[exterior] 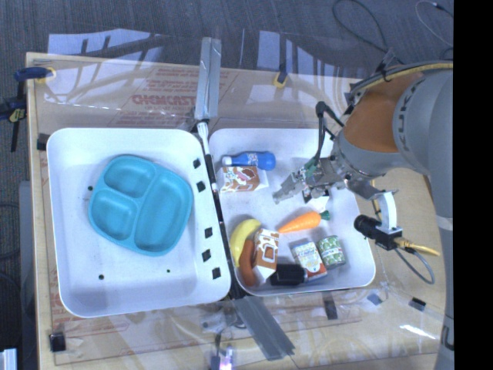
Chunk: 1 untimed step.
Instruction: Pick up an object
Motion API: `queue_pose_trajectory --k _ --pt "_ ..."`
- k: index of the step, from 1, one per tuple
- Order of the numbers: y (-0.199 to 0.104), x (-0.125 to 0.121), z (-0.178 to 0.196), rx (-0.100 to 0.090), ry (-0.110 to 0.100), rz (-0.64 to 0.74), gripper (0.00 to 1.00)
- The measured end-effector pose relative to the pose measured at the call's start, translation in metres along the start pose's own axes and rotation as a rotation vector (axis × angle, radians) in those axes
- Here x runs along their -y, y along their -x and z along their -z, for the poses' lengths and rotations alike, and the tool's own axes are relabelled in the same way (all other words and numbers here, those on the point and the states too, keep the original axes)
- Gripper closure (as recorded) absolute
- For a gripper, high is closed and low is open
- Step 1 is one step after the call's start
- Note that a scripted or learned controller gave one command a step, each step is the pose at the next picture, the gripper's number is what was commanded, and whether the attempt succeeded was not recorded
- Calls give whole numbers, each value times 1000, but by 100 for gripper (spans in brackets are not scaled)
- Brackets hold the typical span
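Objects for picking crowd the right bin (348, 151), while the left bin (62, 206) holds a blue divided plate (141, 203). A blue bottle (248, 160) lies at the right bin's ten o'clock, a banana (243, 236) at seven, a carrot (300, 222) near centre. The gripper (296, 191) hangs above the carrot, at its eleven o'clock; its jaws stand spread, gripping nothing.

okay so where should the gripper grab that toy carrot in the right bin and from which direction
Probably the carrot's orange middle, coming from above, fingers closing across its narrow width. It lies flat and slanted, its sides mostly free, but small cartons sit close below it. The gripper hovers just up-left.
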State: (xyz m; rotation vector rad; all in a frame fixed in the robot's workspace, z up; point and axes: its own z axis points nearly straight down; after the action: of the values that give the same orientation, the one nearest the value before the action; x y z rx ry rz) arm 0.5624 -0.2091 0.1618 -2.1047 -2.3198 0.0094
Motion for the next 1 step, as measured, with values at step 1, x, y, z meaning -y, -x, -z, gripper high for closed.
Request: queue_pose_trajectory --k 1 --pt "-4 51 71 1 5 30 0"
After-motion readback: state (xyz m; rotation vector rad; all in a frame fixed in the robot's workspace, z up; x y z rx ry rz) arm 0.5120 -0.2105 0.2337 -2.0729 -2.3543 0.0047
